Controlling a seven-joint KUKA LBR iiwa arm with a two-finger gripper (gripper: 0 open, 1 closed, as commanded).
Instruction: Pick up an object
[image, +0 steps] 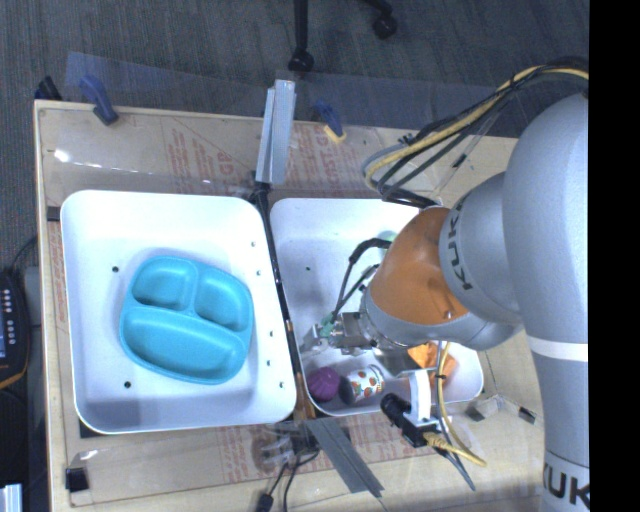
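A pale wooden bench (160, 160) bears two shallow white bins, left (90, 220) and right (300, 225), side by side.

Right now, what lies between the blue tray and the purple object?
In the camera view, the bins' adjoining white walls lie between the blue tray and the purple object.

Blue tray (187, 318) in a white bin (90, 225); purple object (323, 382) (beside a small patterned white-and-red can (362, 383)).
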